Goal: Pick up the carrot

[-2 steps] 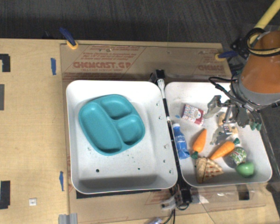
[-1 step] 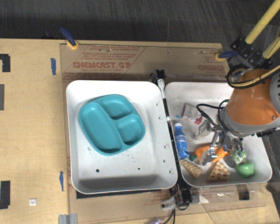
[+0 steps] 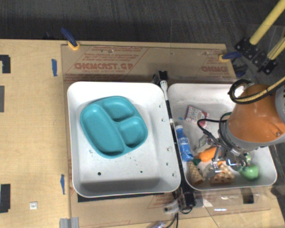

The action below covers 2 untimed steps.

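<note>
On the table (image 3: 28, 127), the left bin (image 3: 80, 175) holds a teal divided tray (image 3: 114, 126), while in the right bin (image 3: 270, 172) the jaws (image 3: 222, 161), whose opening I cannot tell, sit beside the orange carrot (image 3: 207, 154) among clutter.

Red print on the board

Along its far edge, the cardboard sheet (image 3: 147, 61) under the bins is showing "CHEMCAST" in mirrored red letters; the smaller lines are blurring beyond reading.
</note>
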Each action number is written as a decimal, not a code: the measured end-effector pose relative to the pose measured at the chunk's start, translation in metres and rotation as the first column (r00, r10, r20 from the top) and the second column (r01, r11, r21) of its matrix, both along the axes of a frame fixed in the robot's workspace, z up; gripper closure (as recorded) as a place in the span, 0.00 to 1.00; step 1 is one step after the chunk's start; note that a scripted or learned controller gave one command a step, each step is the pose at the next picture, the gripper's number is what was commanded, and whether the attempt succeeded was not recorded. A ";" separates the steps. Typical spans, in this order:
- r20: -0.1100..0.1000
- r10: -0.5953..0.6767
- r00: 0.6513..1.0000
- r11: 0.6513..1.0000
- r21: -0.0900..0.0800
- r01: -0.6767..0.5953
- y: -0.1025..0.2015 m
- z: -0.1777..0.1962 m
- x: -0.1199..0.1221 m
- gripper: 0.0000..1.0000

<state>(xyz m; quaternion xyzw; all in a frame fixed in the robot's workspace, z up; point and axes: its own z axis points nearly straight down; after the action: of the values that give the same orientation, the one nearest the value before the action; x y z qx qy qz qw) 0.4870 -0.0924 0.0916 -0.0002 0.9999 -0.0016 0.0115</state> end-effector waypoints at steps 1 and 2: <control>0.008 0.003 1.000 1.000 -0.001 -0.003 0.001 0.012 0.003 1.00; -0.012 0.169 0.986 0.986 0.004 -0.169 0.073 0.095 -0.003 1.00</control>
<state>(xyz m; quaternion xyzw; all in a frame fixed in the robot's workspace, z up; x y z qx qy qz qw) 0.4842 -0.0198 0.1867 -0.0848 0.9964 0.0009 0.0054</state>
